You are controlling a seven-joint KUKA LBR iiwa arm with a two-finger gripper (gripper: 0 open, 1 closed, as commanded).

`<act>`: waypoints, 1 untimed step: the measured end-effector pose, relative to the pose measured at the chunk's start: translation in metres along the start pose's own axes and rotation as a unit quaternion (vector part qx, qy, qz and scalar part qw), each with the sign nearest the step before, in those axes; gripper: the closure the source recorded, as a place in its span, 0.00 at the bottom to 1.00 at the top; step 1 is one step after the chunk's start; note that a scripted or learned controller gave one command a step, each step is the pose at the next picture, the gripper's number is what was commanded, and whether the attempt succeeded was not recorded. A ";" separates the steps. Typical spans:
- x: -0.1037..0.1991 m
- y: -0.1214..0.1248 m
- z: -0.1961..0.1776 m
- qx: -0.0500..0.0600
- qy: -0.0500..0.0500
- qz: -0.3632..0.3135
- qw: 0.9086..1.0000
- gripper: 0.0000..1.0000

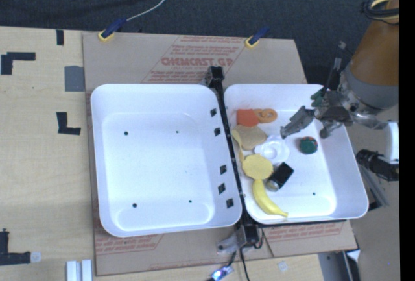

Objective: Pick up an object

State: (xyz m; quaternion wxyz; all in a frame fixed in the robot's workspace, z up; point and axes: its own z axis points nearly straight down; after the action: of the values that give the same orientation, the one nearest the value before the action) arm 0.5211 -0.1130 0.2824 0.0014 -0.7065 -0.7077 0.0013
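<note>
The right bin [324,208] holds a cluster of objects along its left side: an orange block [248,117], an orange-and-yellow piece [267,115], a tan piece [249,137], a white round piece [272,150], a yellow round piece [257,167], a black cylinder [280,176] and a yellow banana [264,199]. A green ball [307,145] lies apart toward the right. My gripper [313,123] hangs over the bin's upper right, open, its fingers spread just above the green ball with nothing between them.
The left bin [104,143] lies beside the right one, joined by a black divider [224,143]. Both rest on a cardboard sheet [188,59] with blue-yellow clamps at the back. The arm's orange band [379,52] is at the right edge.
</note>
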 end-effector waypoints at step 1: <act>0.045 0.033 0.105 0.004 0.001 -0.002 1.000 0.00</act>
State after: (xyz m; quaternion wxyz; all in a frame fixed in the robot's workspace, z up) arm 0.5541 -0.0675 0.1775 0.0053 -0.7053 -0.7088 0.0035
